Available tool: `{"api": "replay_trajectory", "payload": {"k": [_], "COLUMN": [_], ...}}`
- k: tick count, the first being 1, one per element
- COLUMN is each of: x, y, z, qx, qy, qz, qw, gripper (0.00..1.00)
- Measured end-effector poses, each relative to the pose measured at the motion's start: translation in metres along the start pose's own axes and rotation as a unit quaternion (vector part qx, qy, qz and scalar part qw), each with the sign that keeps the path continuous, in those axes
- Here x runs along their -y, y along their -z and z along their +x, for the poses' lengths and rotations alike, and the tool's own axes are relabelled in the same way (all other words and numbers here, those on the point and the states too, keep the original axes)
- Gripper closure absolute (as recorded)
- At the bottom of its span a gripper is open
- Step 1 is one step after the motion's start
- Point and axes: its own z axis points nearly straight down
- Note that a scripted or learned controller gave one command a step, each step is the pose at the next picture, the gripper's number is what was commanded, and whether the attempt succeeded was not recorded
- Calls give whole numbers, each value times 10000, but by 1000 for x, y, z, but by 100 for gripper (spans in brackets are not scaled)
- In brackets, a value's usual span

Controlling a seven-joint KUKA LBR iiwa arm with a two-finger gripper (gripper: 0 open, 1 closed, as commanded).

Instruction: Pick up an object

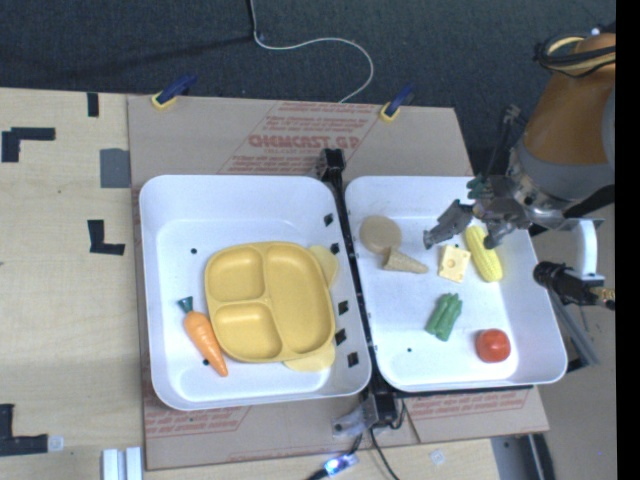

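gripper: fingers spread apart, nothing between | corn cob at its 4 o'clock | cheese wedge at its 6

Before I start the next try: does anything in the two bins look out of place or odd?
Only slightly: the yellow tray in the left bin sits askew, with a pale piece poking from under it.

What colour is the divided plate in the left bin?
Yellow: the divided plate shows best in the camera view.
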Motion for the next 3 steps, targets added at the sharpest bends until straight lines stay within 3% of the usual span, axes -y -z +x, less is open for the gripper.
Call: {"api": "replay_trajectory", "payload": {"k": [1,3], "x": [-2,11], "y": [7,-89], "z": [0,-1], "qx": [9,5], "qy": [14,15], "qz": [-67,-40], "qw": [10000,10000], "gripper": [0,0]}}
